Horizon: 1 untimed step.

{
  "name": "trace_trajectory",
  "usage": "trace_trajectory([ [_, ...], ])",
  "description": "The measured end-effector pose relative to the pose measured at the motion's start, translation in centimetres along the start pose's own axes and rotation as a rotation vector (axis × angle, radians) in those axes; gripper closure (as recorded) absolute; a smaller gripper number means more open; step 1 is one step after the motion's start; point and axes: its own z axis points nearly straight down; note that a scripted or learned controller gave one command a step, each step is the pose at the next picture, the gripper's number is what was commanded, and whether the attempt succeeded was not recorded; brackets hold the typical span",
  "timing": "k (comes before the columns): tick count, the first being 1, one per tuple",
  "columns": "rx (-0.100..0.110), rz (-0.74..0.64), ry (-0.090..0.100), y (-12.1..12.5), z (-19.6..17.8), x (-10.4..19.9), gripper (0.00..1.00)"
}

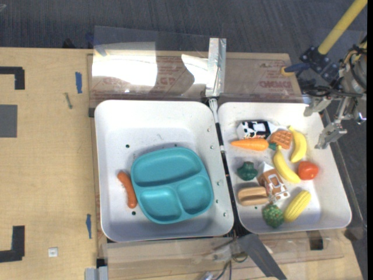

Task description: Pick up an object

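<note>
Nothing lifted yet. Toy food lies heaped in the right bin [335, 206]: carrot [250, 145] at 10 o'clock of the heap, long axis running 3 to 9, tip toward 9; two bananas [285, 167] along 11 to 5; tomato [308, 170] at 3. Gripper [329, 134] hangs at the bin's 2 o'clock rim, fingers apart, holding nothing. Approach and grasp remain undone.

Single fixed camera above the bench, looking down at a slant, mid-range. Both white bins fit in frame: left bin [111, 121] around centre, right bin [335, 206] toward the right side. Far rim of the bins sits higher in frame, near rim low. Wooden bench top [41, 156] takes the left; dark floor [175, 10] runs across the top.
</note>
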Motion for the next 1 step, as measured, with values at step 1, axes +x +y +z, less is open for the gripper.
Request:
trace_trajectory([
  [1,-0.006,-0.219,0.011,-2.58,15.27,4.39,0.00],
])
